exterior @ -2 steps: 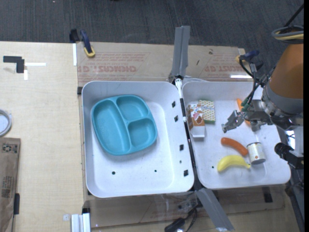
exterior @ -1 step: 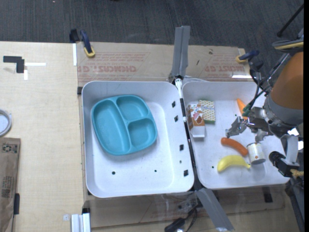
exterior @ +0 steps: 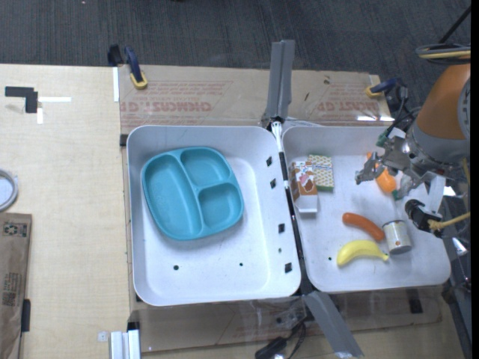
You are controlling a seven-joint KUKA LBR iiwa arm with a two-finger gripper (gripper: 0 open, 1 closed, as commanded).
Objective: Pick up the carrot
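Carrot (exterior: 364, 224) lies flat on floor of right bin (exterior: 329, 268), roughly bin centre, toward 4 o'clock of the whole view. Not lifted; nothing touching it as far as I can see. Task looks unstarted on the grasp itself: approach, descend, close and lift all left to do.

Gripper (exterior: 386, 175) sits at abt 1 o'clock from carrot, near but apart, over the bin's right part. There's an orange blob right at the fingers; can't tell if it's an object in the bin or smth held, and can't tell if fingers are wide or narrow, too cluttered.

Carrot long axis runs approx 10 o'clock to 4 o'clock. Upper-left end looks rounded; lower-right end butts close to a small metal can (exterior: 398, 237). Which end is the tip: too small to call.

Neighbours: banana (exterior: 361, 253) just beside at 6 o'clock, box (exterior: 307, 182) at abt 10 o'clock, well apart. Judgement: can + banana crowd the lower-right end, so upper-left half seems the freer grasp spot.
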